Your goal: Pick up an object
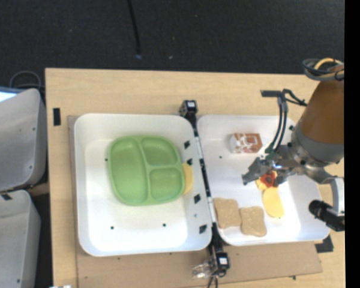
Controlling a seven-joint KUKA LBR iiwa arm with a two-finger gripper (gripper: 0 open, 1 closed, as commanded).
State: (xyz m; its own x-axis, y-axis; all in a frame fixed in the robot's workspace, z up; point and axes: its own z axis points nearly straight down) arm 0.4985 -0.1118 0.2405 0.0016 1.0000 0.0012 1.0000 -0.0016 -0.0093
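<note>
In the right bin (228,131), my gripper (263,175) hangs low over the bin's middle, under the grey wrist and orange band. A small red object (268,180) shows right at the gripper's tip, touching or just above a yellow oval piece (274,204). I cannot tell whether the red object is held. A brown and white packet (246,142) lies a little behind the gripper. Two toast slices (227,213) (252,221) lie side by side at the bin's front, left of the yellow piece.
The left bin (90,221) holds a green divided plate (146,170) with a yellow piece (188,177) poking out from its right edge. A ridge with black clips (199,173) separates the bins. A black part of the arm (325,213) sits at the right bin's front right.
</note>
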